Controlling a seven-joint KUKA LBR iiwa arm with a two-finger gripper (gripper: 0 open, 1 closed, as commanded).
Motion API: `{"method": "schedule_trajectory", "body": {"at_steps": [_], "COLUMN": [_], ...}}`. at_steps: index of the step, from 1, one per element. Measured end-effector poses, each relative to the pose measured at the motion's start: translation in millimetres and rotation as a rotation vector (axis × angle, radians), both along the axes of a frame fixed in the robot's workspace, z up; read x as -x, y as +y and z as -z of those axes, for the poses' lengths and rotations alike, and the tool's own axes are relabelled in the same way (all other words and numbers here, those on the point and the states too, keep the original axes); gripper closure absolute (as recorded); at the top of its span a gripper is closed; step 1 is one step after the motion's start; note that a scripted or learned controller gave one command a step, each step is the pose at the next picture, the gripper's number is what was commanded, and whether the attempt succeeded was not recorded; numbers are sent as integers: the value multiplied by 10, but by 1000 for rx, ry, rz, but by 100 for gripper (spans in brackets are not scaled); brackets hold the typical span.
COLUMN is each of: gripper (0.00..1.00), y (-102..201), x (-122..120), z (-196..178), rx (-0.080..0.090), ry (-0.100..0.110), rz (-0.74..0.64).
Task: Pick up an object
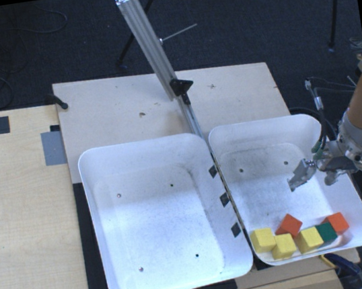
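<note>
Several small blocks lie along the near edge of the right bin (259, 124): a yellow block (263, 238), a second yellow block (284, 246), a third yellow block (311, 239), a red block (290, 224), a green block (327, 231) and an orange block (338, 221). My gripper (315, 176) hangs over the right side of this bin, above and behind the blocks, apart from them. It is open, with one finger (300, 175) pointing left and nothing between the two.
The left bin (140, 144) sits beside the right one, with black clips (224, 199) along their shared edge. A slanted aluminium post (154, 49) rises from the board behind the bins. Cables lie on the dark floor beyond.
</note>
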State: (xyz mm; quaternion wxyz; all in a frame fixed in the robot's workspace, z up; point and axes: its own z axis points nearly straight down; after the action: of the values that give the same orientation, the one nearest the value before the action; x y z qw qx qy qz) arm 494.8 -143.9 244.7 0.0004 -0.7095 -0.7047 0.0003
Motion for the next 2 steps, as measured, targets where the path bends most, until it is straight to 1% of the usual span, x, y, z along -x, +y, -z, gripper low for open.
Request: {"method": "schedule_trajectory", "body": {"at_steps": [1, 2], "gripper": [0, 0], "y": [-181, -290], "x": [-815, -548], "z": [1549, 1321], "rx": [1, -1], "ry": [-2, 4], "rz": [-9, -6]}}
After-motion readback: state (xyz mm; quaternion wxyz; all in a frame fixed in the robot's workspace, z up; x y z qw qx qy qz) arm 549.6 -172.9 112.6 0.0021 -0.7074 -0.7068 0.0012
